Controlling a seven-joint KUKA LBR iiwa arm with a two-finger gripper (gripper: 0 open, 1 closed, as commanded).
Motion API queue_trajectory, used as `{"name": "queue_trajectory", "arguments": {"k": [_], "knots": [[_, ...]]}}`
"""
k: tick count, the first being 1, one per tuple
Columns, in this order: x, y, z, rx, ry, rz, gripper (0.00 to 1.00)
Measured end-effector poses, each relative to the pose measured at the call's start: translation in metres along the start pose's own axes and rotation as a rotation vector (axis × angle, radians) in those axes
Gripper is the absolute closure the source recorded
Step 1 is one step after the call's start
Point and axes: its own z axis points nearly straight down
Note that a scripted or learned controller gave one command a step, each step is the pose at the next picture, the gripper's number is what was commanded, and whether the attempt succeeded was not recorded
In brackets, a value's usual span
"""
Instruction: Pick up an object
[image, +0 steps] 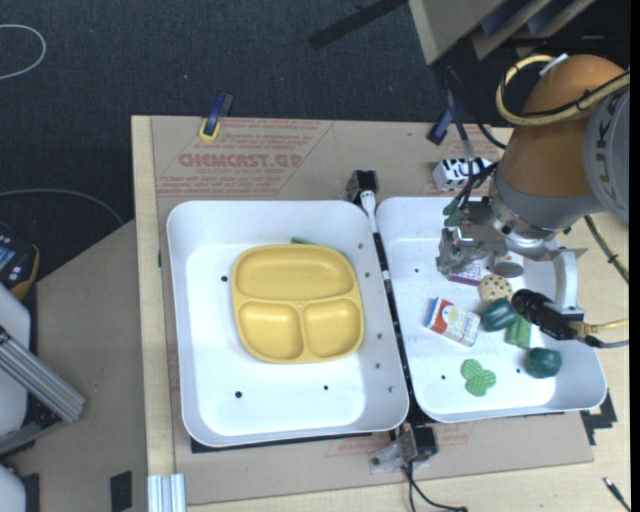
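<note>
Gripper low over right bin, upper part — cannot tell its state from this angle. Small carton, cream ball, green toys scattered in same bin, just below gripper. Yellow divided tray sits in left bin.

Both white bins look like smooth, slightly glossy plastic, as does the yellow tray; the worktop resembles matt printed cardboard.
</note>
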Motion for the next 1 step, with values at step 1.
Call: {"name": "queue_trajectory", "arguments": {"k": [1], "knots": [[0.0082, 0.0157, -0.0083, -0.007, -0.001, -0.003, 1.0]]}}
